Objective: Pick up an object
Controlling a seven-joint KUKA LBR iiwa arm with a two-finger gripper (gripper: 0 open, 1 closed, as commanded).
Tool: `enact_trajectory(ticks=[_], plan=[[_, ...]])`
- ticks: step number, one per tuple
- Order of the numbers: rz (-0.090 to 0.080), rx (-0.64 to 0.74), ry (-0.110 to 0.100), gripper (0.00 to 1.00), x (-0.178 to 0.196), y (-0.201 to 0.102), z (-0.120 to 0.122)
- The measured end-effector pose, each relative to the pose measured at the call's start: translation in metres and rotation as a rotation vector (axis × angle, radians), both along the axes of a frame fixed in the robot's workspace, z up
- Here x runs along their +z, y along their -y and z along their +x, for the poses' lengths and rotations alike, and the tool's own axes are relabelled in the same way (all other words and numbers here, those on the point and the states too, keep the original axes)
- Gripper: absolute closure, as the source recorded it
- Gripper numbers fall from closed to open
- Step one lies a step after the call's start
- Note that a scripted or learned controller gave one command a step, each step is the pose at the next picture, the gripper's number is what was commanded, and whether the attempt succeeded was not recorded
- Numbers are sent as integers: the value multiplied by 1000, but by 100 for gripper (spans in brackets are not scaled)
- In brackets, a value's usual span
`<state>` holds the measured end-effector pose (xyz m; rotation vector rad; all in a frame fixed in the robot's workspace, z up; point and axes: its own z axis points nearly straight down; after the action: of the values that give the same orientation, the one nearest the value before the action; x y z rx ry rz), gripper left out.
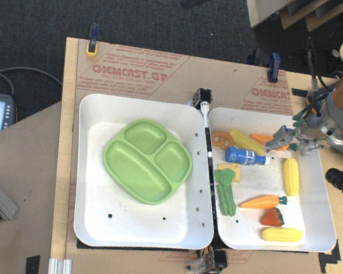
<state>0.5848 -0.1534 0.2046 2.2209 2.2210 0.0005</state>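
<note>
Blue bottle (244, 156) on its side

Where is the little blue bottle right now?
The blue bottle lies on its side in the right bin, near its upper left, just below a yellow corn cob and above the green veggie.

Toy food in the right bin (327, 236)

A blue bottle (244, 156) lies on its side near the top. Behind it lie a yellow corn cob (246, 140) and an orange pretzel (221, 140). Another corn (291, 176) lies to the right. Lower down are a green bean pod (226, 194), a carrot (263, 201), a red strawberry (272, 217) and a third corn (282, 234).
</note>
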Motion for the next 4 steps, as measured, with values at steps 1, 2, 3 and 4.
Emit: enact_trajectory(ticks=[1,2,3,4], plan=[[3,5,-6,0,-127,-34,50],[-1,1,3,100,-109,-31,51],[0,1,2,0,-110,-31,50],[3,-1,-8,0,-121,-51,1]])
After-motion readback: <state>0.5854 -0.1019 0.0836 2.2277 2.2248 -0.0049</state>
